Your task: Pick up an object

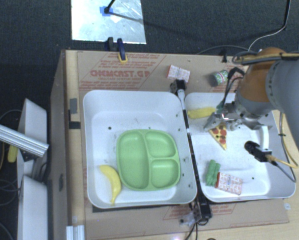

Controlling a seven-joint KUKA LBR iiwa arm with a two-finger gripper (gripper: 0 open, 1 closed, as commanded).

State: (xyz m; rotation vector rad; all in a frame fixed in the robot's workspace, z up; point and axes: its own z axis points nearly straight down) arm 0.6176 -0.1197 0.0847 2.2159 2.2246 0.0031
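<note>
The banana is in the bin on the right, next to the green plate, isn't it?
Not quite. The camera view shows the banana in the left bin, not the right one. It does lie next to the green plate, at its lower left edge.

The right bin (279,181) has bare floor at its centre and far right, hemmed by a pizza slice (220,135), green block (212,172) and patterned packet (230,182). The green plate (149,159) crowds the left bin (96,134).
</note>
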